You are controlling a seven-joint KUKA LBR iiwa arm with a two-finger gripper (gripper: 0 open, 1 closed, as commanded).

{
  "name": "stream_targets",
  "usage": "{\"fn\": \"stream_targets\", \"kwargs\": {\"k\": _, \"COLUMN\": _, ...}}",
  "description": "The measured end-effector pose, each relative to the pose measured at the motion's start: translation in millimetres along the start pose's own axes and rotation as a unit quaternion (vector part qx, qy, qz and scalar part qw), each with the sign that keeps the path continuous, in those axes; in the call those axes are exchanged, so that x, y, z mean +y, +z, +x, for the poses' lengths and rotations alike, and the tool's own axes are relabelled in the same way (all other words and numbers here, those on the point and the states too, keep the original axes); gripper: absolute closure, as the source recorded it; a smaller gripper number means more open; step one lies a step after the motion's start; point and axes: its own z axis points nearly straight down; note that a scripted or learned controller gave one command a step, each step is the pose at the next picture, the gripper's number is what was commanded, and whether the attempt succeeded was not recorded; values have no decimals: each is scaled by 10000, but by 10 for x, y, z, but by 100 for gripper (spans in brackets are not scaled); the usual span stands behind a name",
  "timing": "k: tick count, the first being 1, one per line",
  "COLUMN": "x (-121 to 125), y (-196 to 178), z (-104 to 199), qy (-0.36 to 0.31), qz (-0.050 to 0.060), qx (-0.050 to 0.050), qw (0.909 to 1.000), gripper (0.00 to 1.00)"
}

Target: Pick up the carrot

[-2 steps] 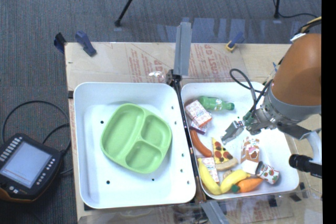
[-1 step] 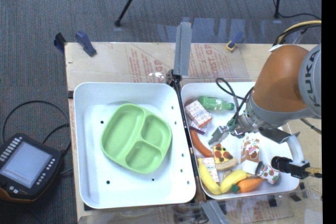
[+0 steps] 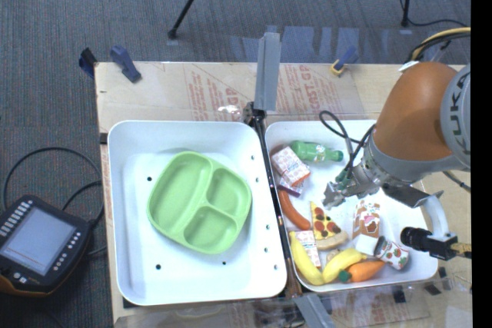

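Observation:
The carrot (image 3: 364, 270), orange with a small green top, lies flat at the front edge of the right bin (image 3: 361, 127), between a banana (image 3: 340, 263) and a patterned can (image 3: 393, 254). My gripper (image 3: 337, 193) hangs over the middle of that bin, above and to the left of the carrot and well apart from it. It sits just above the pizza slice (image 3: 327, 226). Nothing is visibly held.
The right bin also holds a green bottle (image 3: 315, 152), a red-and-white carton (image 3: 290, 167), a sausage (image 3: 292, 211), a second banana (image 3: 303, 257) and a strawberry-print box (image 3: 367, 218). A green divided plate (image 3: 201, 201) lies in the left bin (image 3: 123, 165).

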Motion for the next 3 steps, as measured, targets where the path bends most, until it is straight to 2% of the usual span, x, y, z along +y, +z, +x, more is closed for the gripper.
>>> {"fn": "stream_targets", "kwargs": {"k": 1, "x": -1, "y": 0, "z": -2, "qy": 0, "qz": 0, "qx": -1, "qw": 10000, "gripper": 0}}
{"fn": "stream_targets", "kwargs": {"k": 2, "x": 133, "y": 994, "z": -228, "qy": -593, "qz": -18, "qx": -11, "qw": 9982, "gripper": 0}}
{"fn": "stream_targets", "kwargs": {"k": 3, "x": 129, "y": 900, "z": -240, "qy": -559, "qz": -15, "qx": -7, "qw": 9984, "gripper": 100}}
